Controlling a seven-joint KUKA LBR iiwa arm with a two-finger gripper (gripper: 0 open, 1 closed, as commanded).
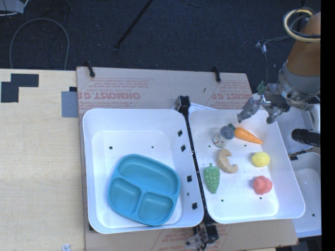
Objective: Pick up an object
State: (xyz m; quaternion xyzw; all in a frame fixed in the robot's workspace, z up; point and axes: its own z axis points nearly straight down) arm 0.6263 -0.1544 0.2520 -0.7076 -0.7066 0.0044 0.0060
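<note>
Gripper [260, 110] of mine hangs over the right bin's [293, 192] far right corner, fingers spread apart w/ nothing between them. Just below it, nearest, the carrot [247, 135] lies by the far edge, its blunt end touching a small grey-blue piece [227, 132], w/ a pale round bit [219, 138] beside that. Toward the right edge: yellow lemon [260, 159], then red berry [263, 184] nearer the front. Mid-bin, a tan curved piece [227, 161]; green grapes [211, 178] by the left edge. Left bin [99, 135] carries a blue divided plate [143, 189] at its front, approx. centre.
</note>
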